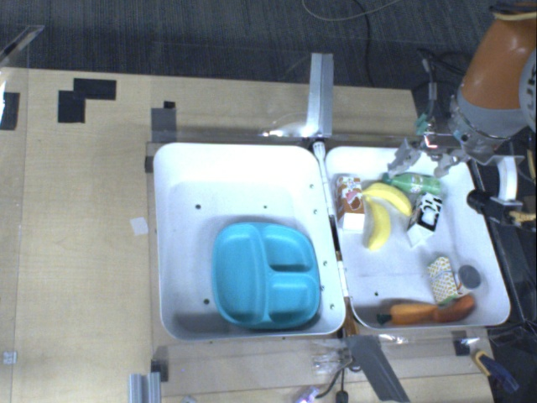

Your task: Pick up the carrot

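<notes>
Desk (75,225) carries two shallow white bins side by side. Left bin (185,183) has just a blue divided plate (267,274), lying flat toward the near edge, out of the way of the job. Right bin (487,259) holds the clutter, so that's the working side.

Arm (499,65) comes in from the right w/ its orange band up top, wrist over the bin's far right corner. The jaws (424,154) hang over the far end of the bin, spread open, nothing between them; prob. a hover before a pick, not a grasp.

Below them: banana (382,212), a green item (414,181) at its far side, a brown packet (349,195) near the divider, a black-and-white box (425,215) just beside the banana.

Carrot (432,311) lies flat along the near wall of the right bin, well apart from the jaws, w/ a patterned packet (444,277) just beyond it. Wall so close likely leaves little room for a finger on that side.
</notes>
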Robot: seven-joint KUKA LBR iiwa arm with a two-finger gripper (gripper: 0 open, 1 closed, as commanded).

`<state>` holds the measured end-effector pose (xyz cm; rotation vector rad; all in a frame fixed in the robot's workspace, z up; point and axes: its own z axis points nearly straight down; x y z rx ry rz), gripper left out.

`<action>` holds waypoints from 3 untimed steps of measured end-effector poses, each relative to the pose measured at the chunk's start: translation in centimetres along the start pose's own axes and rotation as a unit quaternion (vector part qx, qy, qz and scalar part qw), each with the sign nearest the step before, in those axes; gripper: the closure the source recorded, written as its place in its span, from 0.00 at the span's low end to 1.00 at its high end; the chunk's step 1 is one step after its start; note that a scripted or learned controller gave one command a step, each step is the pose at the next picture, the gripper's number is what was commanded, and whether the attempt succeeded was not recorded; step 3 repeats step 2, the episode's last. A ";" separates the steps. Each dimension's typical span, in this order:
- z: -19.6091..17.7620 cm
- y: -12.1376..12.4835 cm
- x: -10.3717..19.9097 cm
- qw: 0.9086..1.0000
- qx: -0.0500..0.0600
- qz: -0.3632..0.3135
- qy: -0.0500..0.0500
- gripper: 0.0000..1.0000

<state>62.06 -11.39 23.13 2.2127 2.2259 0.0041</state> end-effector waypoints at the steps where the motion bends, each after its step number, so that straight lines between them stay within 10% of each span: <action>1: 0.0 0.0 0.0 1.000 0.000 0.000 0.000 0.00; 2: 11.2 -1.5 -1.3 0.994 -0.001 -0.110 0.000 0.00; 3: 11.2 -1.5 -1.3 0.994 -0.001 -0.110 0.000 0.00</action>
